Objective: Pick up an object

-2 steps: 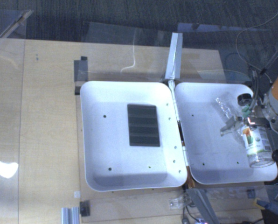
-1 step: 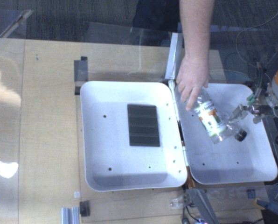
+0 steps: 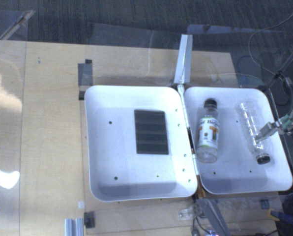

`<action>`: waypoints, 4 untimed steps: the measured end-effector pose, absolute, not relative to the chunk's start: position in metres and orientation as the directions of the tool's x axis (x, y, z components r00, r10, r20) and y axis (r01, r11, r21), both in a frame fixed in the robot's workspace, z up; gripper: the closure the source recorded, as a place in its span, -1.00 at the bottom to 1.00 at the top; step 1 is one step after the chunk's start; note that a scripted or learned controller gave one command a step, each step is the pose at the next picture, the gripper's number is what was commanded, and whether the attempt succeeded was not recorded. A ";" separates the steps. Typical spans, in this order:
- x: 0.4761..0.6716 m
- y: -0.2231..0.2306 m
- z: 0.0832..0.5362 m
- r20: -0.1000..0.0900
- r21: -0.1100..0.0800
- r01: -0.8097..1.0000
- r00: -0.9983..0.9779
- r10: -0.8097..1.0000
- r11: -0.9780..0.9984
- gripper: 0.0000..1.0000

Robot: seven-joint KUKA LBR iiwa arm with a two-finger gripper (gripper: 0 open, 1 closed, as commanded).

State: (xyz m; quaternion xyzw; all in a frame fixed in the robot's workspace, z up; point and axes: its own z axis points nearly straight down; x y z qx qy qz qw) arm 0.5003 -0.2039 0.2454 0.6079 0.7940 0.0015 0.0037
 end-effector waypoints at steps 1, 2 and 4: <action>0.504 -0.205 0.122 -0.005 0.007 0.935 -0.355 0.935 0.355 -1.00; 0.496 -0.178 0.090 -0.010 0.012 0.929 -0.370 0.929 0.370 -1.00; 0.508 -0.170 0.172 -0.002 0.006 0.998 -0.064 0.998 0.064 1.00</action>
